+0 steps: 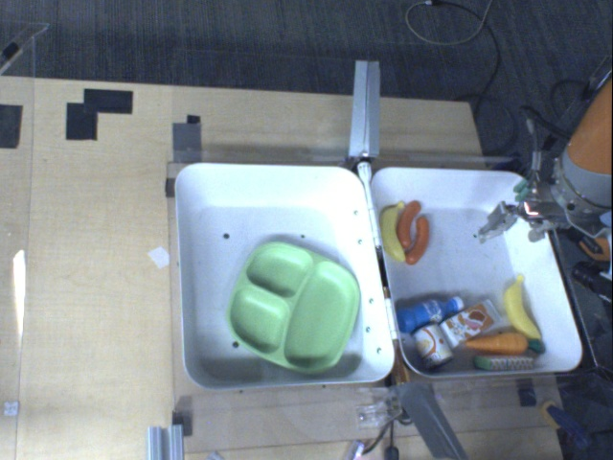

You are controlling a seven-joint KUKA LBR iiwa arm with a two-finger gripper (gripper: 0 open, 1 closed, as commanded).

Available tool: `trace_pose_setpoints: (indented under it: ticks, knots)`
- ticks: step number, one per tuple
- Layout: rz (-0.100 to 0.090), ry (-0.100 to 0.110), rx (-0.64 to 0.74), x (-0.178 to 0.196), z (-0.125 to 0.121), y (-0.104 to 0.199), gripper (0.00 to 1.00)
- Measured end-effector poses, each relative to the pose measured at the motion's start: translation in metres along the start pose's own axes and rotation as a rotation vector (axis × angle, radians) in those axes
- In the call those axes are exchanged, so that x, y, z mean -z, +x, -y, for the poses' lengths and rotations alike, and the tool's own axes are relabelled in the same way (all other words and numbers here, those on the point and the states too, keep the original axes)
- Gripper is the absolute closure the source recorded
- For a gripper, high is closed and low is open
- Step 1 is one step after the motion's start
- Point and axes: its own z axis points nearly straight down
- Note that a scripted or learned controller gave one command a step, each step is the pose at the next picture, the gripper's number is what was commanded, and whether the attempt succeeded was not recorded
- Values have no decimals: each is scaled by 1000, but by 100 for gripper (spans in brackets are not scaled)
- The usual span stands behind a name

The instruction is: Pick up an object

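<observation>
My gripper (496, 222) hangs over the right side of the right bin (450, 185), its fingers pointing left with nothing seen between them. Left of it, against the bin's left wall, lie a hot dog (414, 232) and a yellow banana (392, 234). A second banana (520, 307) rests near the right wall, below the gripper. Along the front wall sit a blue bottle (427, 312), a small can (433, 344), a printed packet (470, 322) and a carrot (503, 343).
The left bin (211, 199) holds a green divided plate (295, 305). A metal post (365, 108) stands behind the two bins' shared wall. Cables (460, 17) trail on the dark floor beyond the bench.
</observation>
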Motion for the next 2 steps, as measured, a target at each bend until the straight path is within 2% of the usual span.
trace_pose_setpoints:
  ticks: [1,2]
  knots:
    - [1,-5,-18,-90,43,-16,0]
    - [-1,-3,-17,-83,42,-15,100]
